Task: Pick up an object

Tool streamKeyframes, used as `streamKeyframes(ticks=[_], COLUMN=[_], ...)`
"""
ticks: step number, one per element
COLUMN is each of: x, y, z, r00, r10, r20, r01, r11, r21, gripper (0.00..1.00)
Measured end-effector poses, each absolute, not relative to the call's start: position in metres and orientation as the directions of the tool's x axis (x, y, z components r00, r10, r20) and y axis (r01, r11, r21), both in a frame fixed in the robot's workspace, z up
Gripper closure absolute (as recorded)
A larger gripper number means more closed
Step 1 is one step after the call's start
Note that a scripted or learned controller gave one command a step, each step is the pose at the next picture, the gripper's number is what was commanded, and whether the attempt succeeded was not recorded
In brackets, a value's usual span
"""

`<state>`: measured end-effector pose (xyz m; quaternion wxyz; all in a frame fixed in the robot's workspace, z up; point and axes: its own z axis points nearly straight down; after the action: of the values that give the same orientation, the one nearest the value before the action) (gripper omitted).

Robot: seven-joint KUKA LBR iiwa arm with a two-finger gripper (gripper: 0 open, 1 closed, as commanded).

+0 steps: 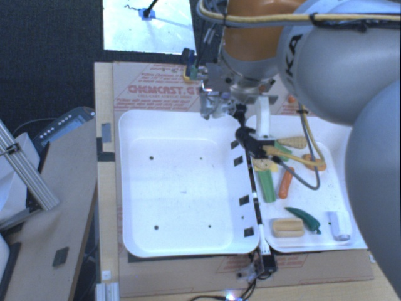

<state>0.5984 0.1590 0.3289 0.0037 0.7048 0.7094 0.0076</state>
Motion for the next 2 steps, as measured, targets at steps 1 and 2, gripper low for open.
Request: streamKeyframes(ticks=[1, 2], x=[0.617, 0.545], y=[0.239, 0.228], z=[0.24, 0.16], r00=[-0.01, -0.001], r10=[1.0, 1.0], r20=[0.001, -0.003], r01=[1.0, 1.0], r11=[0.01, 0.001], r21=[-0.003, -0.013], gripper=[1.0, 1.0])
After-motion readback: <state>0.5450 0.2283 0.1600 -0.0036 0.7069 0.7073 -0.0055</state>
